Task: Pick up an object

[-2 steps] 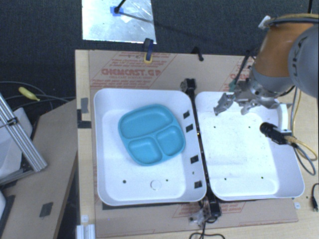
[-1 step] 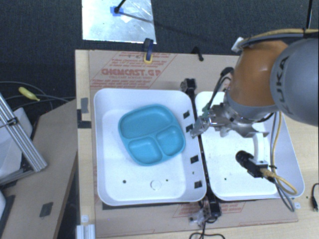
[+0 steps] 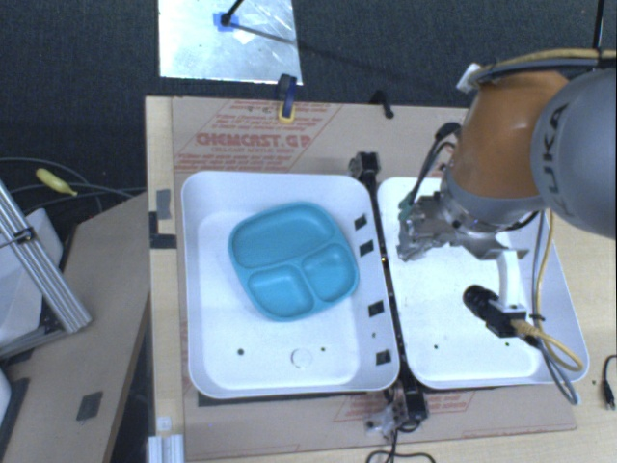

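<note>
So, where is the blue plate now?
The blue plate lies in the middle of the left bin, across the divider from the gripper over the right bin.

A blue divided plate (image 3: 292,272) lies tilted in the left white bin (image 3: 207,355) on the bench (image 3: 116,287). The arm's claw (image 3: 413,231) hangs low over the right bin (image 3: 463,365), near its left wall, beside the divider between the bins.

Two shallow white bins sit side by side on the worktop: the left bin (image 3: 207,258) and the right bin (image 3: 453,355). One blue plate (image 3: 292,258) with three compartments lies in the left bin. One arm (image 3: 540,133) reaches in from the right, carrying one end effector (image 3: 413,234) over the right bin. One shiny metal sheet (image 3: 227,27) lies at the far side, beyond the worktop.
</note>
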